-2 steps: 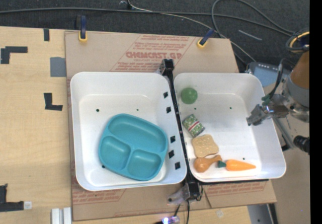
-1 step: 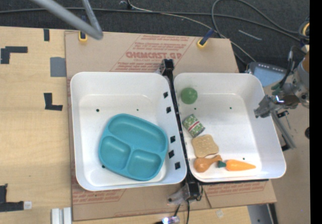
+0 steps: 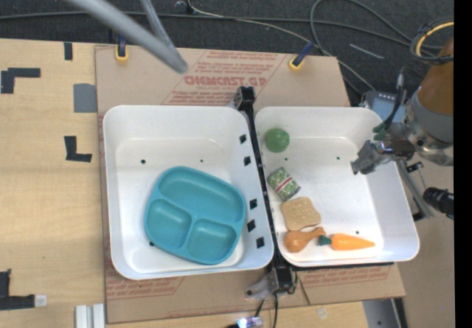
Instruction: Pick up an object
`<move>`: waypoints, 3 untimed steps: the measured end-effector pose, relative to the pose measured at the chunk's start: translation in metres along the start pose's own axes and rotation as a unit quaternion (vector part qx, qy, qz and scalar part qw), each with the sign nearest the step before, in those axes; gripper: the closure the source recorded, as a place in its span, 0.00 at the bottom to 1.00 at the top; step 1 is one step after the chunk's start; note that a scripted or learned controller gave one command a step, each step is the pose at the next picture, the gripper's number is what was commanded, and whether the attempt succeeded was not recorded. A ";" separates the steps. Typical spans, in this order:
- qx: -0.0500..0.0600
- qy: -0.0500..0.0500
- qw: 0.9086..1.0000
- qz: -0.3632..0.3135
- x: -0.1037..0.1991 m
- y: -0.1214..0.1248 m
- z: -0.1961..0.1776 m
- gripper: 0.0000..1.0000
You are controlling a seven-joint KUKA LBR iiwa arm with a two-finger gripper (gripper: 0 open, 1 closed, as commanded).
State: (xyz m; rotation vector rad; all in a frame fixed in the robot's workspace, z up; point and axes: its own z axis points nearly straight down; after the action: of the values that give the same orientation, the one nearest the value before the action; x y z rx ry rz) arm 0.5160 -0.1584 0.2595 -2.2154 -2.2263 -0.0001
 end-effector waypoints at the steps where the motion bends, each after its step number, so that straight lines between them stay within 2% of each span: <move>1: 0.000 0.000 1.000 -0.001 0.063 0.010 0.008 1.00; 3: 0.002 0.000 1.000 -0.001 0.179 0.028 0.033 1.00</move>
State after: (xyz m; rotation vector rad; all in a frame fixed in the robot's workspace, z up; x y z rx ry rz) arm 0.5436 0.0205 0.2271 -2.2120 -2.2265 0.0031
